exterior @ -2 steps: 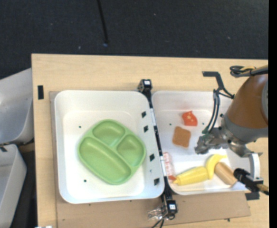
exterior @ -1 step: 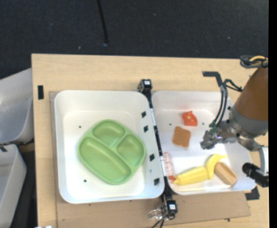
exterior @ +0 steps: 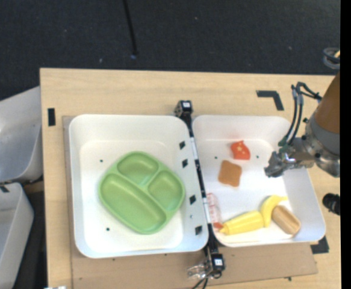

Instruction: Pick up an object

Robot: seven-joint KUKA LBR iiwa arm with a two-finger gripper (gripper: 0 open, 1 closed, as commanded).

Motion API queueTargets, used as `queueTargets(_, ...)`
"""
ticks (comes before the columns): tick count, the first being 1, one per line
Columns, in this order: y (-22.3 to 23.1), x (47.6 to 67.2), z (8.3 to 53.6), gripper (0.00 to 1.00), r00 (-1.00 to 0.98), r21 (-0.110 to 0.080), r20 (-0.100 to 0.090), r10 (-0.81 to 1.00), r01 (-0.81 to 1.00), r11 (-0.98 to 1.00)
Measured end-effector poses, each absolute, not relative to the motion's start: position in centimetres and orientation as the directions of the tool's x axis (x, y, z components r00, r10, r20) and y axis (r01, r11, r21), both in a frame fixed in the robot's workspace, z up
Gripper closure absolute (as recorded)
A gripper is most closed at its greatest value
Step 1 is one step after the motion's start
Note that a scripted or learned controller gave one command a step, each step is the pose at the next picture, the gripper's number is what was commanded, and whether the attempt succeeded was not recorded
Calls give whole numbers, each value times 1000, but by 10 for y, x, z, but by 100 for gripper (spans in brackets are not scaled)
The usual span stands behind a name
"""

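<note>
Brown toy bread slice just left of the claw: likely light, stiff, flat; grip across edges. Can't tell claw state.

Two white bins, one green plate, and four toy foods: a red piece, brown piece, banana and roll.

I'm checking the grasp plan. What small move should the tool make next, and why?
Probably shift toward the brown piece and descend. The tool hovers in the right bin with nothing between its fingers, and that piece lies apart from the other items.
</note>
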State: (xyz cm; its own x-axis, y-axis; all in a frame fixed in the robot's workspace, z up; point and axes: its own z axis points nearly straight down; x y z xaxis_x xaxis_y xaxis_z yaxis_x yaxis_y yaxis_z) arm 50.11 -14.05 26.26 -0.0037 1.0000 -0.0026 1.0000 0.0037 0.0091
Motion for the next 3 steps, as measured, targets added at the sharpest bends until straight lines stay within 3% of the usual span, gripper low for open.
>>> queueTargets(1,-141,502,284,100,-4,4,-1,1000,1000,4)
queueTargets(3,-34,550,271,100,-6,1,-1,1000,1000,6)
